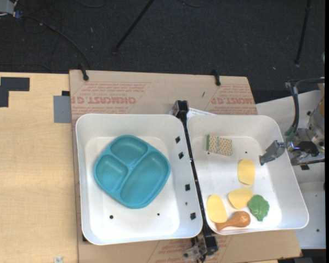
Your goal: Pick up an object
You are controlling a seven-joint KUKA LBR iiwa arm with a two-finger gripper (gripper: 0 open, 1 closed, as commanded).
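The right bin point(285, 133) holds several small items. A green-and-beige patterned block point(219, 145) lies near its back. Three pale yellow pieces point(246, 171) point(240, 197) point(216, 207) lie in the middle and front, with a green leafy piece point(258, 207) and an orange drumstick shape point(234, 221) beside them. My gripper point(273, 152) hangs over the bin's right side, just right of the upper yellow piece and apart from it. I see nothing held in it.
The left bin point(85, 147) holds a teal divided plate point(132, 170). A black divider point(187, 163) runs between the bins. The arm and its cables point(307, 141) stand past the right bin's rim.
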